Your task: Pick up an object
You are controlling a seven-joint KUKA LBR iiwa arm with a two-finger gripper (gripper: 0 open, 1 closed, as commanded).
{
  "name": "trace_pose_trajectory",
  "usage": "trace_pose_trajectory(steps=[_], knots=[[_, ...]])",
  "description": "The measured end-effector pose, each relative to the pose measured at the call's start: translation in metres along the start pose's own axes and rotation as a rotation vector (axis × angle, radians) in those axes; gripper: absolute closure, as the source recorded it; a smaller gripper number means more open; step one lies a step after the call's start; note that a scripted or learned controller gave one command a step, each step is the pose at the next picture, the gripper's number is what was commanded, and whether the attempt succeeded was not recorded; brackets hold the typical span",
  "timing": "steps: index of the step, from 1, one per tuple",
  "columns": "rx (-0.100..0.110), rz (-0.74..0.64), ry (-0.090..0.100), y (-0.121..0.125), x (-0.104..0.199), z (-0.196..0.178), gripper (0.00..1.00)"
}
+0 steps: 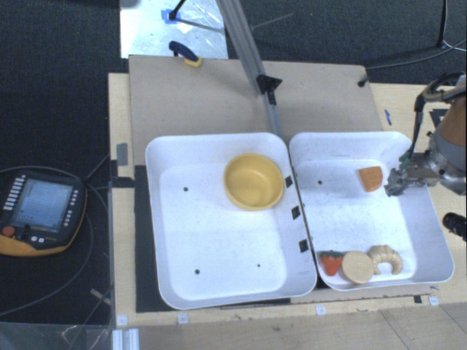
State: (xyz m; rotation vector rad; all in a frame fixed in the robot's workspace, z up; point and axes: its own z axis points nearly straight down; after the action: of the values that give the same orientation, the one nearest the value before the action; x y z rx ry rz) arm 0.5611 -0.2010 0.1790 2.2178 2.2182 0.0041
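Grey metal hand (pixel 400 181), small and blocky, dull in finish; above it a rounded grey wrist section with a tan-orange band; thin black cable looped along the wrist's left side; dark fitting at the top.
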Motion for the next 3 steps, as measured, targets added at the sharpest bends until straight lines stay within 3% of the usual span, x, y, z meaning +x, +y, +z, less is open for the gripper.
trace_pose_trajectory(steps=[1, 3], knots=[[0.001, 0.000, 0.000, 0.001, 0.000, -0.041, 1.00], [0.004, -0.004, 0.003, 0.007, 0.098, -0.040, 1.00]])
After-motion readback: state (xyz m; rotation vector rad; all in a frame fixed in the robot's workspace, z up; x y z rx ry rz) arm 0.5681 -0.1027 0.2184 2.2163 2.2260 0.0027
